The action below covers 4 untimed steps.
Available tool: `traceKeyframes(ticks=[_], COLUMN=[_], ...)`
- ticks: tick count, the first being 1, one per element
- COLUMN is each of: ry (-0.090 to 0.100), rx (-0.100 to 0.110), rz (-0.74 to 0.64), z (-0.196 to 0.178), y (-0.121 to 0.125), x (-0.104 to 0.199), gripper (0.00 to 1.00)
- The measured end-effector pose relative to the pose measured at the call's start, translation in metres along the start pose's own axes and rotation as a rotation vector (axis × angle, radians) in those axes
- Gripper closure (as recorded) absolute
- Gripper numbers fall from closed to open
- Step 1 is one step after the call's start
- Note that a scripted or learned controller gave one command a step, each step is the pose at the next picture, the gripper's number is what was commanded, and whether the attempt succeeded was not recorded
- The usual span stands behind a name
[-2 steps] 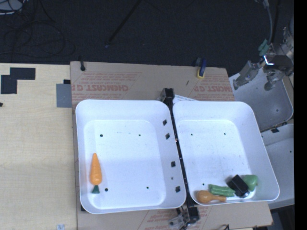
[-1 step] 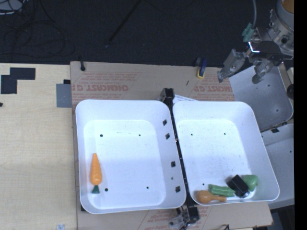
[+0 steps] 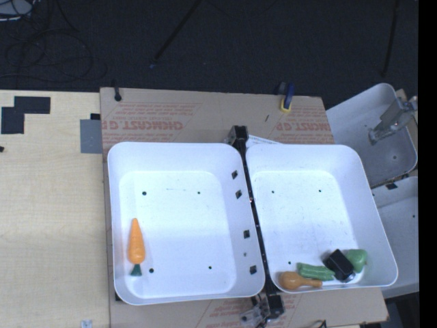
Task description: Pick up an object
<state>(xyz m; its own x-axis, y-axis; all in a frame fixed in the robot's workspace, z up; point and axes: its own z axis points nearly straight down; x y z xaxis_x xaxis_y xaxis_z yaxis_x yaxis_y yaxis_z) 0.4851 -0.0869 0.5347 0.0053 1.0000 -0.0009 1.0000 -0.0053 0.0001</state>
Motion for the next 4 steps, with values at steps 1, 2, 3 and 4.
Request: traceKeyframes(ticks=[1,2,3,4], ry=[0.0,-0.001,-0.002,0.0], rx=[0.001,0.002,-0.001,0.005], rz=[-0.002,-0.002,-0.006,-0.013], z=[-0.003,0.002,-0.002,-0.012], y=[-0.009,0.023,0.112,0.11], x=[-0.037,-0.093,-0.126,-0.122], gripper=[0.0,0.0,0.0,1.0])
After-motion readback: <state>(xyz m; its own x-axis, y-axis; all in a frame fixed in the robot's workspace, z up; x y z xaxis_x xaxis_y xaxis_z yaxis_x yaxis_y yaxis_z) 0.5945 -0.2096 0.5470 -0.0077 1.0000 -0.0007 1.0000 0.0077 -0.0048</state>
